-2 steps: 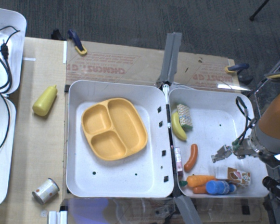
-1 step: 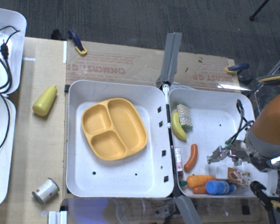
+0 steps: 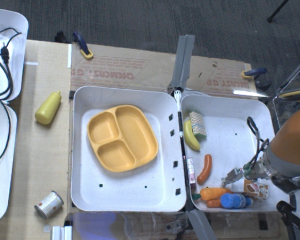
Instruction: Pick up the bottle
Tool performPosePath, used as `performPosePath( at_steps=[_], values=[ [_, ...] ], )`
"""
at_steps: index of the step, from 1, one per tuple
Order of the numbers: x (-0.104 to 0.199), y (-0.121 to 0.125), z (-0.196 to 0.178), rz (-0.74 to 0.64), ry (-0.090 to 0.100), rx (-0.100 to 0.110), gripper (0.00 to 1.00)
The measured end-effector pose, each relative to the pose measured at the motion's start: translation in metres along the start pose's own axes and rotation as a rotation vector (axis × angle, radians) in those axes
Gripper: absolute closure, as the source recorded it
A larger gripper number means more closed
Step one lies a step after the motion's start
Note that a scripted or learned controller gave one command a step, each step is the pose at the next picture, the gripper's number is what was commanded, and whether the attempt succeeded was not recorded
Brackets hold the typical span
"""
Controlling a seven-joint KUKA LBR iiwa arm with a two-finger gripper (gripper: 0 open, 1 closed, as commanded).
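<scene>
Seen from above at a slant, a bench carries two shallow white bins side by side. On the bare bench at about nine o'clock lies a yellow squeeze bottle [image 3: 48, 108], on its side and well apart from the bins. A small can [image 3: 49, 203] lies at seven o'clock.

The left bin [image 3: 77, 189] holds a yellow divided plate [image 3: 121, 137], tilted a little.

The right bin [image 3: 233, 110] holds a banana [image 3: 191, 135] beside a small wrapped packet [image 3: 197, 123] near its left wall, a sausage [image 3: 204, 169] towards the middle, and at five o'clock a carrot [image 3: 214, 193], a blue bottle [image 3: 234, 200] lying on its side, and a small carton [image 3: 256, 189] just beside it.

The gripper [image 3: 239, 174] hangs low over that cluster, just above the blue bottle, arm reaching in from three o'clock. Its fingers look spread and hold nothing.

The blue bottle is probably light, rigid plastic, smooth and round, so likely to roll or slip. Gripping across the middle of its body seems safest; the carrot and carton crowd it closely.
</scene>
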State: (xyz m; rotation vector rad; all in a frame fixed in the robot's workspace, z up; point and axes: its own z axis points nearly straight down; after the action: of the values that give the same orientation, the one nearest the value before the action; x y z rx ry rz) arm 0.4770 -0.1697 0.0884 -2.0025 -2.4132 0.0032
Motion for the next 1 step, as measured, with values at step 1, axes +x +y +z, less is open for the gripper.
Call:
performPosePath(
  at_steps=[1],
  values=[
    [0.0039,0.0018,-0.0007,-0.380,-0.001,-0.002,0.00]
  ],
)
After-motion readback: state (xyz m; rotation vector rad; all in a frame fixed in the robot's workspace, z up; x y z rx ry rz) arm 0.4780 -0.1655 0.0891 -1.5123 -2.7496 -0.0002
